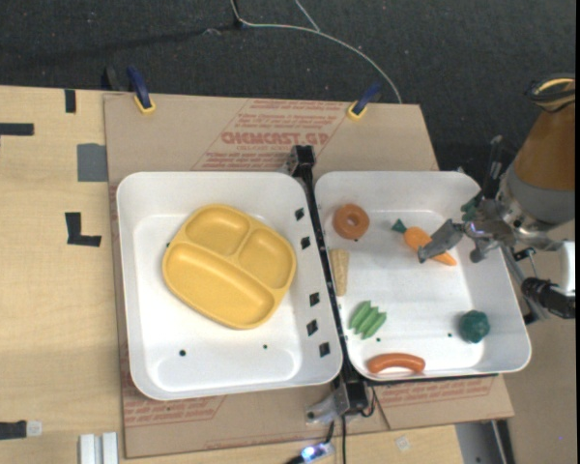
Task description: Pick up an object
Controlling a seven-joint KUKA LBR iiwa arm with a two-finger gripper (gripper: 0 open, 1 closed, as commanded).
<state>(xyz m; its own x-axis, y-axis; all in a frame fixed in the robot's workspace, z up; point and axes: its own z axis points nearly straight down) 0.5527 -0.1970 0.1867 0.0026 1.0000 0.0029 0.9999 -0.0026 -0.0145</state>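
Apparently nothing is lifted yet: every item is lying on a bin floor, so the whole pick is remaining. Right bin is holding a carrot, a donut, a green pod bundle, a teal ball, a red sausage and a pale wedge. Left bin is carrying a yellow divided plate.

Arm is reaching in over the right bin's far right rim, wrist tilting toward the carrot. Gripper is sitting right at the carrot; its fingers appear spread, gripping nothing, and contact is hard to judge. The carrot looks the likely target.
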